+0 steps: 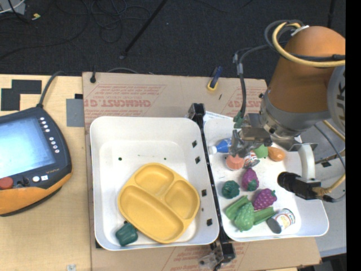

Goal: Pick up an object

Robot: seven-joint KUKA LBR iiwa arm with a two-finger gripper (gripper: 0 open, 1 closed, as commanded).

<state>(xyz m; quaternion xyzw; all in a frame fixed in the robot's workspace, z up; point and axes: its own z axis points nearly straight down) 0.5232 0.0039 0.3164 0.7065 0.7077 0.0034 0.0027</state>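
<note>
Pink toy (pixel 234 162) is to be centred under the gripper (pixel 241 149), whose state cannot be told, avoiding the purple neighbour (pixel 249 179).

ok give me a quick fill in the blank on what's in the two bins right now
1. The yellow divided plate lies in the ____ bin of the camera view.
2. The dark green toy pepper beside that plate sits at the bin's front-____ corner.
3. The gripper is above the ____ bin.
4. The toy grapes in that bin are ____ in colour.

Missing words: left; left; right; purple
</note>
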